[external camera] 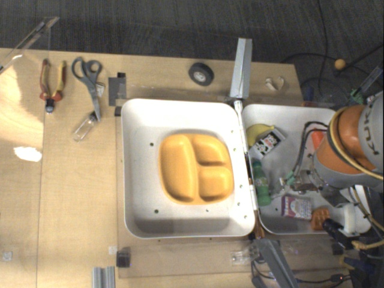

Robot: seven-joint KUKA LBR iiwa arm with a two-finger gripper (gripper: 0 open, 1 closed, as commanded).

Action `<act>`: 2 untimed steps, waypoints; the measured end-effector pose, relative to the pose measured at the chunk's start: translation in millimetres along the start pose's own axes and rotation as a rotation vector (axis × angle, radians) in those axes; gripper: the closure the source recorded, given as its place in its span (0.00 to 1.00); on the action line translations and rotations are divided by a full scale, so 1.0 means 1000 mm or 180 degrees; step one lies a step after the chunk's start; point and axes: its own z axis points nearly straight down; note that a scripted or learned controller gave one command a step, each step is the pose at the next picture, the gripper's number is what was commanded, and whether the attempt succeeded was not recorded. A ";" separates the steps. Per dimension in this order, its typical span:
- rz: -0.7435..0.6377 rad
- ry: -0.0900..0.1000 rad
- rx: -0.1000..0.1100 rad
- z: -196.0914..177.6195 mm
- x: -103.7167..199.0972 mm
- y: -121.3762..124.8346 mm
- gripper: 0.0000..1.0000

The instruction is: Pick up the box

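Observation:
A small purple and white box (296, 207) lies flat near the front edge of the right bin (287, 117). A second, black and white box (267, 141) lies at the bin's back left, beside a yellow banana-shaped thing (258, 130). The grey arm with its orange band (343, 141) reaches into the right bin from the right. My gripper (301, 186) hangs low just above and behind the purple box, its body seen from above.
A green object (260, 180) lies along the right bin's left wall and an orange item (320, 215) at its front right. The left bin (138, 161) holds a yellow divided tray (195, 167). Scissors (90, 83), pliers (51, 84) and a tape roll (201, 73) lie on the bench.

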 end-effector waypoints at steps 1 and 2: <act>-0.0113 0.0023 -0.0004 0.002 -0.032 -0.001 0.00; -0.0535 -0.0065 -0.0033 -0.003 0.008 0.002 0.00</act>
